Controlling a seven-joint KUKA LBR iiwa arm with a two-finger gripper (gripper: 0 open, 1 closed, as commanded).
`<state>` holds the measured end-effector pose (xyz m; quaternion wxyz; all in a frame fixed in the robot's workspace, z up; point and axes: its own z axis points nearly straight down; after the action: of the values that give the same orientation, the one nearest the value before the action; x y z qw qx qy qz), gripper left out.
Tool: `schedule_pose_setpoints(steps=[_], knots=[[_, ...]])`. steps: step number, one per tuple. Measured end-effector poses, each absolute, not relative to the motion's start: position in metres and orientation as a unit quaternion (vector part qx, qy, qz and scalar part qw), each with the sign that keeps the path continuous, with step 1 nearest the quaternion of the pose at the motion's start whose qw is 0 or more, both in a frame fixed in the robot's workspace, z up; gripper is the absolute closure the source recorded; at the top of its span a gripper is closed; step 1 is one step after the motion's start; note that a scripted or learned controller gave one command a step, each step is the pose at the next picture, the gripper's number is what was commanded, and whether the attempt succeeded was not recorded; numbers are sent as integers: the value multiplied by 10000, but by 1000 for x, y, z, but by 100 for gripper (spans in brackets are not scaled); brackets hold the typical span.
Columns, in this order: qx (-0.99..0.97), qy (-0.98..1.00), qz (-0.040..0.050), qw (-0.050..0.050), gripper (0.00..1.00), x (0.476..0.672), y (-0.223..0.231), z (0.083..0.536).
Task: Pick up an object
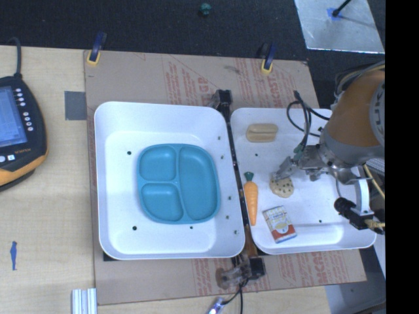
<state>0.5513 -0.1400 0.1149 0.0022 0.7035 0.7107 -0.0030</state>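
In the right bin [327,237] lie a tan bread roll [262,133] at the back, a round cookie [283,188] in the middle, a carrot [250,198] along the left wall, and a small orange-and-white carton [279,224] near the front. My gripper [285,171] reaches in from the right and hangs just above the cookie's far edge, its metal fingers pointing down to the left. Nothing shows between the fingers.
The left bin [111,175] holds a blue divided plate [177,182]. A control pendant [16,129] lies on the bench at far left. Clamps [266,56] pin the cardboard sheet at the back. The arm's body [357,126] covers the right bin's far right side.
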Motion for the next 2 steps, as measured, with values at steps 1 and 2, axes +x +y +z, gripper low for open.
schedule_pose_setpoints(steps=[1, 2], knots=[[7048, 7094, -20, -17, 0, 560, -112, 91], [7061, 7082, -6, -10, 0, 624, -111, 92]])
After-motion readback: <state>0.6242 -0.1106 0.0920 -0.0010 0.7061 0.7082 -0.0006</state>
